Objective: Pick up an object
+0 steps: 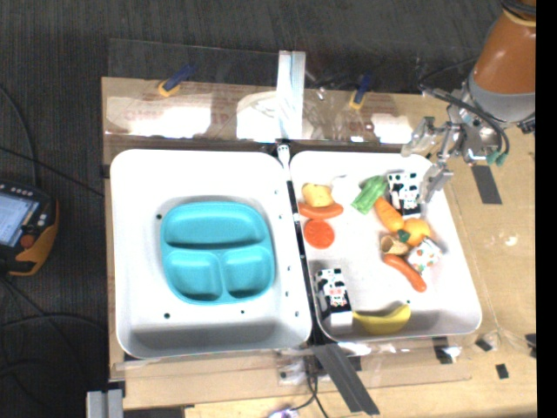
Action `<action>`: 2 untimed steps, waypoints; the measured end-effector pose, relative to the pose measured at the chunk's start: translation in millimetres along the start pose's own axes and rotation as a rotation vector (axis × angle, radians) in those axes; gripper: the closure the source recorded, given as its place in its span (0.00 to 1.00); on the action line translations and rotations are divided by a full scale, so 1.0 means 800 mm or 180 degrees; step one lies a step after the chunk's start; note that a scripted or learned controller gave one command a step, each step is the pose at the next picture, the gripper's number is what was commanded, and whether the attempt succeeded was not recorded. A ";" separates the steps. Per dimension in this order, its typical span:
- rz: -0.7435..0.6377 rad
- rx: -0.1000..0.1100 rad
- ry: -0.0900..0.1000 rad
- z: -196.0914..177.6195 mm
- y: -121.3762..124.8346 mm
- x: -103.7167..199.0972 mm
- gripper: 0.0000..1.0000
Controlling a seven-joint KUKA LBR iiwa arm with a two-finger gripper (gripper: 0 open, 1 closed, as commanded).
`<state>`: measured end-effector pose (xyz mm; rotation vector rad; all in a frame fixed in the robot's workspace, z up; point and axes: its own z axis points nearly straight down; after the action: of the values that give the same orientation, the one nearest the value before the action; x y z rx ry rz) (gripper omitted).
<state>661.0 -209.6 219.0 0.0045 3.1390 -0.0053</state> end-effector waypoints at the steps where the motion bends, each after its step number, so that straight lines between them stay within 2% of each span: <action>1: -0.0111 0.0017 -0.0037 0.143 -0.004 -0.003 0.00; 2: 0.0240 0.0023 -0.0081 0.148 0.013 0.008 0.00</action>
<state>654.9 -199.6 100.5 0.1218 3.1112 -0.0164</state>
